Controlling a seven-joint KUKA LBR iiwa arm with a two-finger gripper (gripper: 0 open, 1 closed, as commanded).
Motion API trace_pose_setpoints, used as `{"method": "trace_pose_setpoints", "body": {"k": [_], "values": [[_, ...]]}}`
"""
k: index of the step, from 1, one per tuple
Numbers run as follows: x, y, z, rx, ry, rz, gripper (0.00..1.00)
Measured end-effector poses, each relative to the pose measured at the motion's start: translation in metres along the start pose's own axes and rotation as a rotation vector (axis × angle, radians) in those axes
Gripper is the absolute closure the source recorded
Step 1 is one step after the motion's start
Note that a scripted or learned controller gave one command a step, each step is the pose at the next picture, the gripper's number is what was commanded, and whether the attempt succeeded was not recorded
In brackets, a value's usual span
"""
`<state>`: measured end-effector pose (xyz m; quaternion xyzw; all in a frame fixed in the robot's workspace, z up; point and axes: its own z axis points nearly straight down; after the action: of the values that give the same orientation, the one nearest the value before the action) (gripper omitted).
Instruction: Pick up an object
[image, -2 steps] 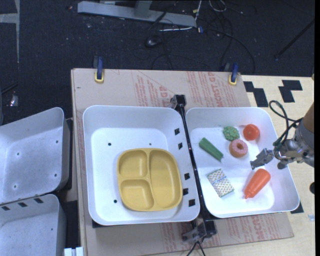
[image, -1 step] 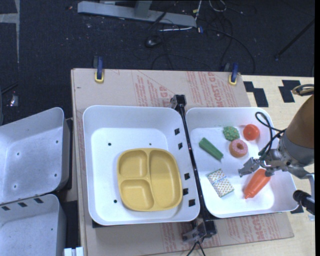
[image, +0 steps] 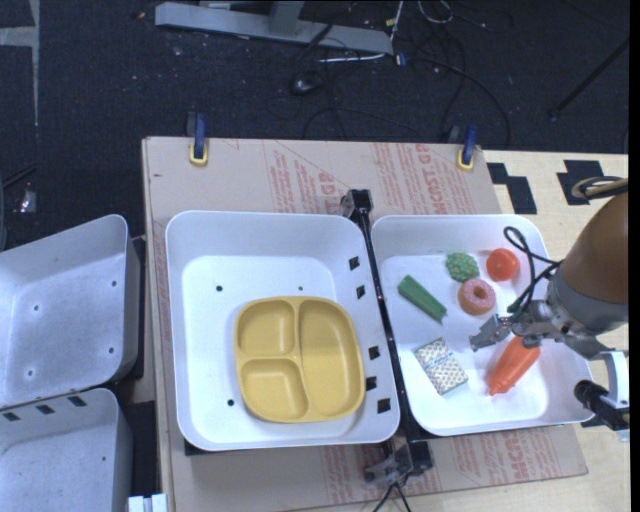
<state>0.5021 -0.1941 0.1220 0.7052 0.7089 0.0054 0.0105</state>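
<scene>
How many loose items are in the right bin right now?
5: green broccoli and red tomato at the back, pink donut below them, green pepper left, patterned packet front. An orange carrot under the hand makes 6.

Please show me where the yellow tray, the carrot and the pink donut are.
yellow tray (image: 262, 400): camera view, on its rim at the near left corner.
carrot (image: 510, 368): camera view, on the middle of its orange body.
pink donut (image: 467, 297): camera view, on its ring, left side.
</scene>
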Motion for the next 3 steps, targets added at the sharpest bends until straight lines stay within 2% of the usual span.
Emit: {"method": "trace_pose_setpoints", "body": {"k": [1,2,3], "values": [[-0.002,0.001,-0.008,-0.005,-0.007,0.004,1.0],[0.001,0.008,-0.07,0.016,0.005,0.001,1.0],[0.0,0.01,-0.113,0.017,0.005,0.002,1.0]]}}
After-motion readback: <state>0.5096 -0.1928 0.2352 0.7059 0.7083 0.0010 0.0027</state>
